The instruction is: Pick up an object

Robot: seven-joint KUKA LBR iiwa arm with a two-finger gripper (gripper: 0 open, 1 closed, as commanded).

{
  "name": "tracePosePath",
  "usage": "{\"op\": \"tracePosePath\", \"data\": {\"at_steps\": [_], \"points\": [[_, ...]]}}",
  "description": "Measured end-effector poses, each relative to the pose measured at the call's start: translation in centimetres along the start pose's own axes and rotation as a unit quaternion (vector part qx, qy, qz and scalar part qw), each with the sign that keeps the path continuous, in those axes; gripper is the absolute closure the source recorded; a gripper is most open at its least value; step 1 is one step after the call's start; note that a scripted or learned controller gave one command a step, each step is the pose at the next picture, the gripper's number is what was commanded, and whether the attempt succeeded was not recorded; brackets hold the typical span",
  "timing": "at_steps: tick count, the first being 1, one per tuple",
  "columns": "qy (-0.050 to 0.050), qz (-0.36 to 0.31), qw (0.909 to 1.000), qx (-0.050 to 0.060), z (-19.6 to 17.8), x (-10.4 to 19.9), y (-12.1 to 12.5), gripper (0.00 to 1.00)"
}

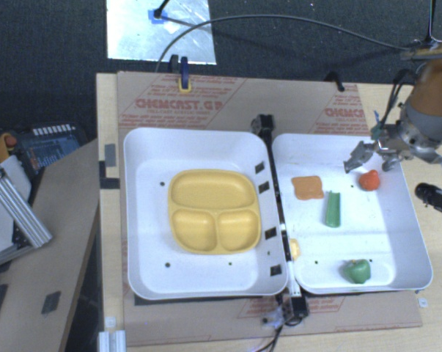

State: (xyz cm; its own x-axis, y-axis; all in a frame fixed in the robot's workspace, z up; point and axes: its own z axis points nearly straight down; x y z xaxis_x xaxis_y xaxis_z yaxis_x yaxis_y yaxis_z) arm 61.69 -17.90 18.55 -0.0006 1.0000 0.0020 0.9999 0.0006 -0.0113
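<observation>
In the right bin (404,233) lie a small red-orange ball (369,180), a flat orange piece (307,188), a green stick (332,209) and a green lumpy object (357,270). My gripper (371,163) hangs over the bin's far right part, just above and behind the red-orange ball. Its fingers are spread apart, one fingertip (351,165) to the ball's left and the other to its right. Nothing is between them.
The left bin (144,196) holds a yellow three-compartment tray (210,211). A small yellow item (295,249) sits at the divider between the bins. Black clips line that divider. Cables run across the dark floor behind the bench.
</observation>
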Motion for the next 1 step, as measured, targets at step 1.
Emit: {"op": "tracePosePath", "data": {"at_steps": [1], "points": [[-0.001, -0.001, 1.0000, -0.007, -0.80, 0.04, 0.31, 0.00]]}}
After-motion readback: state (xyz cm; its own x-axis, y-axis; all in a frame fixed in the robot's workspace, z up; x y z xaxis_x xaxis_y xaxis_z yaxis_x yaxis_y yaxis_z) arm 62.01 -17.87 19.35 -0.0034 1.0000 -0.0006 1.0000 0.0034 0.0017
